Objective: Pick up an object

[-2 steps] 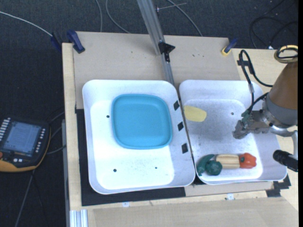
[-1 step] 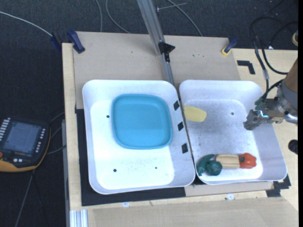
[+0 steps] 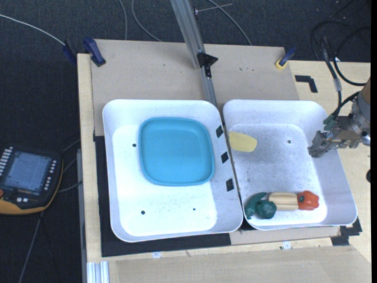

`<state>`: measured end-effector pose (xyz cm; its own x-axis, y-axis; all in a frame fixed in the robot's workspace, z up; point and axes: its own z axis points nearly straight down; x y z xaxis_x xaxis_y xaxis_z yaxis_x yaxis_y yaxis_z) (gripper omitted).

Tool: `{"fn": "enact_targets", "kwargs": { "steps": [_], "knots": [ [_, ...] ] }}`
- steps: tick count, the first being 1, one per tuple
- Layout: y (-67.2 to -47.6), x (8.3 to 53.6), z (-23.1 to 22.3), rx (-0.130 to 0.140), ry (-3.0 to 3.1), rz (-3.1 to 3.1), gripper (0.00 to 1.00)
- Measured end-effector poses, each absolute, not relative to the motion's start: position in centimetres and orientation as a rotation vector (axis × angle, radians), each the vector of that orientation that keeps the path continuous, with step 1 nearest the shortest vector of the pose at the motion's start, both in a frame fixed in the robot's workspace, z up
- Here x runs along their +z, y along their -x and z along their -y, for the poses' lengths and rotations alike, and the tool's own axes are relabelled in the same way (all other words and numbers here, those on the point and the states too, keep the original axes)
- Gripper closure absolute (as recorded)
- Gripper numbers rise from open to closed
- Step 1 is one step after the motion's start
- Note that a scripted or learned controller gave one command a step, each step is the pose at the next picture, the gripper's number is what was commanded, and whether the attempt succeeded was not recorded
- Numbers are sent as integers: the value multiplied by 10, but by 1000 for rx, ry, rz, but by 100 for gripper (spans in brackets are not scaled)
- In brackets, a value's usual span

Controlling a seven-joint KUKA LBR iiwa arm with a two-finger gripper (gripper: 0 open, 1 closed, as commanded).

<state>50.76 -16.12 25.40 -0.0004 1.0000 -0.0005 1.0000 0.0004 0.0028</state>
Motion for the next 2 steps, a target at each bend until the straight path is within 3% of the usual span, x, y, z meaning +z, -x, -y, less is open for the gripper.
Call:
{"fn": "enact_targets", "kwargs": {
  "steps": [2],
  "knots": [
    [-524,232,64,1,-2217,-2227,100]
  ]
}}
